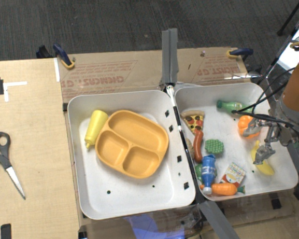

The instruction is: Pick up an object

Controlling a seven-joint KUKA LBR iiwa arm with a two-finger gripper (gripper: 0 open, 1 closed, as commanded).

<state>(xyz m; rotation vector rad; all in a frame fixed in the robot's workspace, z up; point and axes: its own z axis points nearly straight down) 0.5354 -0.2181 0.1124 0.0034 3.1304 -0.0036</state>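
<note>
- You see the jaws (pixel 262 152) low over the right bin (pixel 280 185), close to its right wall, just above a yellow banana-like piece (pixel 264 169); you cannot tell whether they are released or clenched, and nothing shows between them.
- Just up from them, toward the bin's far right corner, you have an orange fruit-like toy (pixel 244 124) partly behind the arm's cables, and a green bottle (pixel 228 105) near the far wall.
- Along the bin's left wall you find a pizza slice (pixel 194 120), a sausage (pixel 197 145), a green round toy (pixel 214 146) and a blue bottle (pixel 208 170).
- By the near wall lie a carrot (pixel 224 189) and a small printed packet (pixel 233 174).
- The left bin (pixel 125 204) carries a yellow divided plate (pixel 132 143) with a yellow bottle (pixel 95 127) touching its left rim.
- At the counter's (pixel 33 152) left edge you see scissors (pixel 6 162).
</note>
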